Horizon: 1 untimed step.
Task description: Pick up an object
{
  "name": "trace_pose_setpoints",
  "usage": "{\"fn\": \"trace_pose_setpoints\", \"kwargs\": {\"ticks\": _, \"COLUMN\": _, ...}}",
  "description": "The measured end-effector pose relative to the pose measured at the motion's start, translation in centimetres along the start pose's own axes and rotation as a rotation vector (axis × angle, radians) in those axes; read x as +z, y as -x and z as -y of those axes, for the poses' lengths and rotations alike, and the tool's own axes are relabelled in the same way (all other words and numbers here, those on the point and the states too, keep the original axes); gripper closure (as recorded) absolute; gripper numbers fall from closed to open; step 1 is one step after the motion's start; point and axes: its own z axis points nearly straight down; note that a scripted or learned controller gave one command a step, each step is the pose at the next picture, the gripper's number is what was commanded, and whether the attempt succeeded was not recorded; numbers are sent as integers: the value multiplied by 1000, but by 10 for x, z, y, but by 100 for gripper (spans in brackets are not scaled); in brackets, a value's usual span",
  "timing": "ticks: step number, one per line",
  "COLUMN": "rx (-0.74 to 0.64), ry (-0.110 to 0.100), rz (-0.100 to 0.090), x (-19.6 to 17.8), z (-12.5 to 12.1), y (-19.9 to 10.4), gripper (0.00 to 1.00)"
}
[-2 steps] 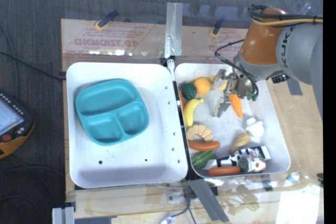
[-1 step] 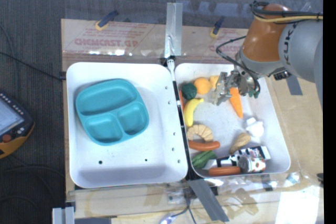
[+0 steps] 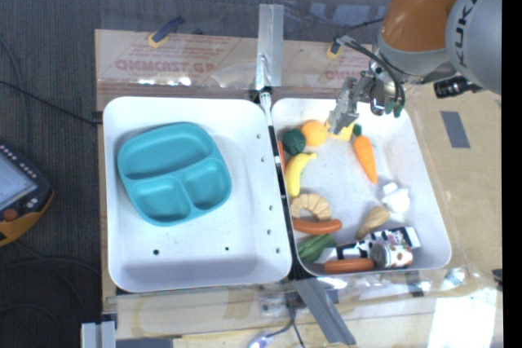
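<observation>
The arm [image 3: 440,12] reaches in over the far right corner of the right bin [image 3: 428,175], and the gripper [image 3: 341,120] hangs low near that bin's far edge, its metal fingers pointing down and a little toward the divider between the two bins. How far apart those fingers stand is hard to read at this slant, so no call on that; nothing can be seen clamped between them.

Right under the tips sits a small yellow piece [image 3: 349,129], partly covered by the gripper itself. Just beside it toward the divider is the orange fruit [image 3: 313,132], touching the dark green vegetable [image 3: 294,141]. On the other side lies the carrot [image 3: 366,156], its long axis running from the far edge toward the near edge, leafy end closest to the gripper. That makes the yellow piece and the carrot top the nearest candidates; a short drop looks like all the next move needs, though the crowding could nudge the neighbours.

Further toward the near edge: a banana [image 3: 295,174] along the divider, a croissant [image 3: 310,206], a hot dog [image 3: 316,226], a green pod [image 3: 316,244], and a jumble at the near right corner that is too small to sort out.

The left bin [image 3: 130,257] carries a teal divided tray [image 3: 174,172], well apart from the action.
</observation>
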Motion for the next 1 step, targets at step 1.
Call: {"fn": "trace_pose_setpoints", "kwargs": {"ticks": 1, "rx": 0, "ry": -1, "rz": -1, "x": 0, "z": 0, "y": 0, "gripper": 0}}
